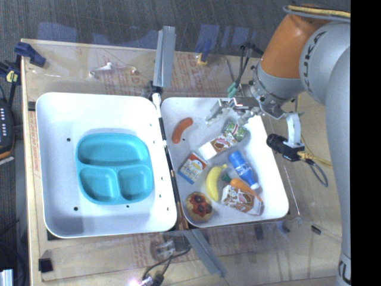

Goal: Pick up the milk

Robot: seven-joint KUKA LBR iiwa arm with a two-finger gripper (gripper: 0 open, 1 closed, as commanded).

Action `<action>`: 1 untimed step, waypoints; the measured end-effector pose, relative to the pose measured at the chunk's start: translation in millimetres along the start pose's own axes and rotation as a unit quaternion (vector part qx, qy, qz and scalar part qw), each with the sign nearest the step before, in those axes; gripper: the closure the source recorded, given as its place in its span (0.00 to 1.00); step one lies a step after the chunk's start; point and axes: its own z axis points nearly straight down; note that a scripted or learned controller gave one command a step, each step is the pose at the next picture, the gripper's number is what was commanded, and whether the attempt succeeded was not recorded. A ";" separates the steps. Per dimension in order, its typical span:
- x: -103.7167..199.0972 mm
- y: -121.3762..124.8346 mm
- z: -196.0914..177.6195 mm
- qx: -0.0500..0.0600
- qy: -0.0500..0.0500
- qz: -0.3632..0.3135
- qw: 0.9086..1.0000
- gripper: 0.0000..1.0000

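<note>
1. Reaching in from the right of the camera view: grey arm [333,70], orange band [286,46] above the wrist, wrist angled down over the far right corner of the right bin [184,106]
2. Gripper [229,109] low over the far part of the right bin, just above and beyond the milk carton [221,140]; metal parts crowded and glinting there, so cannot tell whether open or closed, and cannot tell whether touching the carton
3. Milk carton lying on its side on the bin floor, white end toward the middle of the bin, green-and-brown end pointing up toward the gripper; not lifted
4. Left of the milk carton and apart from it: a reddish sausage [182,130], tilted, near the bin's left wall
5. Nearer the camera than the milk: small carton [191,167] with blue and orange print, close to the left wall
6. Centre of the right bin: banana [214,182], roughly upright in the view; blue bottle [241,167] just beside it on the right
7. Near right corner: carrot [245,186] lying across the top of a brown-and-white carton [241,201], touching it
8. Near edge, just below the banana: small round dish of fruit [199,206]
9. Left bin [53,159] holding a blue divided tray [113,167], three compartments, flat on the floor
10. Both bins side by side on the wooden bench [89,70], walls touching along the middle
</note>
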 end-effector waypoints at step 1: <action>-28.2 4.2 81.7 -0.001 0.000 -0.043 0.999 0.00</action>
